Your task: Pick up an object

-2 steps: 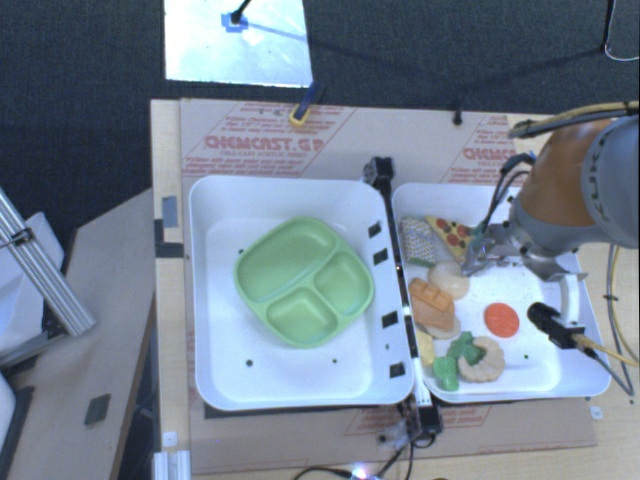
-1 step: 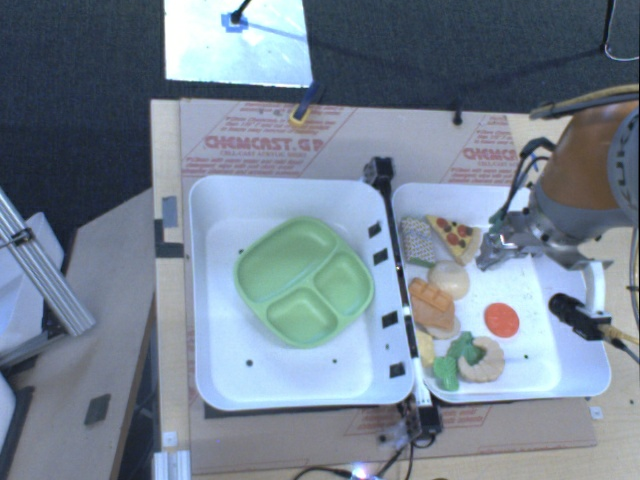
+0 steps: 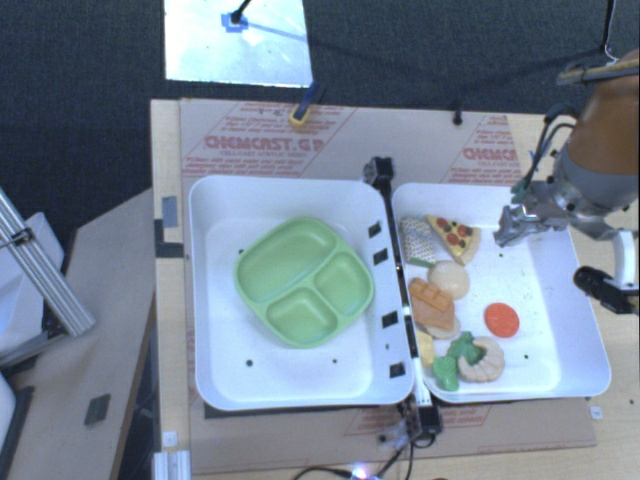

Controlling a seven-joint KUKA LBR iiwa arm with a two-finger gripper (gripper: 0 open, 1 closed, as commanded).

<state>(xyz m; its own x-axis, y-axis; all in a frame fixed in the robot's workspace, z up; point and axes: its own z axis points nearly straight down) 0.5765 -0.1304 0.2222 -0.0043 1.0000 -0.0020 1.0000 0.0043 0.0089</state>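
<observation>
The right bin (image 3: 560, 368) holds several toy foods along its left side: a pizza slice (image 3: 453, 236), a grey piece (image 3: 417, 240), a pale round ball (image 3: 449, 280), an orange block (image 3: 433, 306), a red disc (image 3: 502, 319), a green broccoli (image 3: 455, 358) and a tan shrimp-like piece (image 3: 484, 360). My gripper (image 3: 512, 225) hovers over the bin's far part, to the right of the pizza slice, with nothing visible in it. The arm's orange band (image 3: 608, 120) is at the right edge.
The left bin (image 3: 220, 368) holds a green divided plate (image 3: 304, 281). A black divider with clips (image 3: 393, 268) runs between the bins. A metal plate (image 3: 237, 28) lies beyond the bench, and an aluminium frame (image 3: 40, 278) stands at the left.
</observation>
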